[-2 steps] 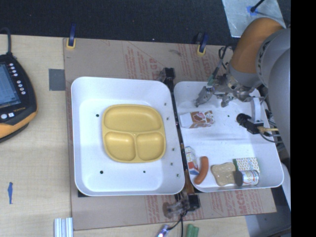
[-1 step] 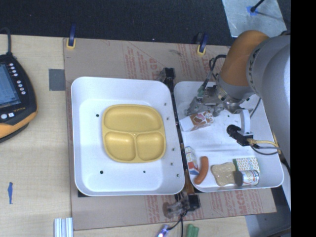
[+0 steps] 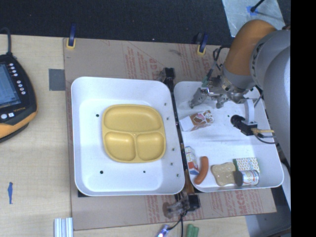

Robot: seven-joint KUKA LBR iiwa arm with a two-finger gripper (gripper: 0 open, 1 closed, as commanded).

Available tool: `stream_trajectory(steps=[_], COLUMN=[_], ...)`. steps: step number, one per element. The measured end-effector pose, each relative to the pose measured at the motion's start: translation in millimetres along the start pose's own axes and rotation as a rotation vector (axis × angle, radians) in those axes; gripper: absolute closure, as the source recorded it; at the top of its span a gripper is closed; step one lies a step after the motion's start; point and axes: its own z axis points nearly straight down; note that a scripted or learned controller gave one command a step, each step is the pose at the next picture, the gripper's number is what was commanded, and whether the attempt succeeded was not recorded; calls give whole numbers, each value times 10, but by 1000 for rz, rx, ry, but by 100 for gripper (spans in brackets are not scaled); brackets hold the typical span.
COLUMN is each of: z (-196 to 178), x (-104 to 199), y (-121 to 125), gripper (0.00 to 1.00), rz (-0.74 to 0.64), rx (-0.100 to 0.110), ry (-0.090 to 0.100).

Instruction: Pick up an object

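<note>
My gripper (image 3: 202, 97) hangs over the far left part of the right bin (image 3: 269, 149), just behind a small white and brown packet (image 3: 198, 120) lying on the bin floor. Along the bin's near side lie a red hot dog (image 3: 201, 169), a slice of toast (image 3: 223, 174), a silver can (image 3: 248, 177) and a small green-patterned box (image 3: 246, 164). A small printed tube or packet (image 3: 190, 157) rests against the left wall. I see nothing held in the gripper.
The left bin (image 3: 86, 132) holds a yellow divided plate (image 3: 133, 132). A teach pendant (image 3: 12, 95) lies on the bench at far left. The grey arm with its orange band (image 3: 247, 46) looms over the right bin's far right side.
</note>
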Motion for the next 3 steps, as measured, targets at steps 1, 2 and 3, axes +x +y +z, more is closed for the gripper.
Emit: stream_trajectory(steps=[1, 2, 3], z=[111, 104, 108], x=[87, -4, 54], y=[-213, -1, -237], gripper=[0, 0, 0], rz=[3, 1, 3], rx=[3, 0, 3], ry=[0, 0, -1])
